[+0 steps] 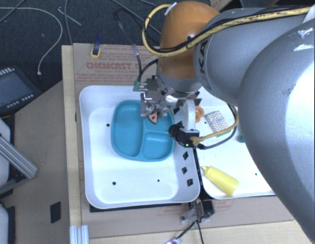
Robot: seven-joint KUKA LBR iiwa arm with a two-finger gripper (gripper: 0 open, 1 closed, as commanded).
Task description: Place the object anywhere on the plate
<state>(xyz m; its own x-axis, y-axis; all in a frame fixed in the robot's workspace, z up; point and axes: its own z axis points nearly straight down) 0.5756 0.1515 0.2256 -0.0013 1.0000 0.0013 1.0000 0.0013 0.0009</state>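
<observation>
Dark carpet with loose white and black cables (pixel 56 14) runs around the bench, and a small dark screen (pixel 12 88) sits off to the left of it. On the bench there's a sheet of brown cardboard (pixel 114 62) with red print, and the two white bins sit on that. Left bin (pixel 132 187) has a blue divided plate (pixel 139 133) in it, lying flat toward the upper middle. The grey arm (pixel 269 80) with its orange band comes in from the right and takes up a big chunk of the shot. Its gripper (pixel 153 112) hangs right over the plate's upper right part, fingers narrow and pinched on a small reddish-brown object (pixel 154 117) at the tips. Can't really tell what that object is, it's tiny. Over in the right bin (pixel 249 187) I can see a yellow squeeze bottle (pixel 221 179) lying on its side near the front edge, a small patterned packet (pixel 217 121) further back, and something orange (pixel 198 114) just beside the gripper body.
</observation>
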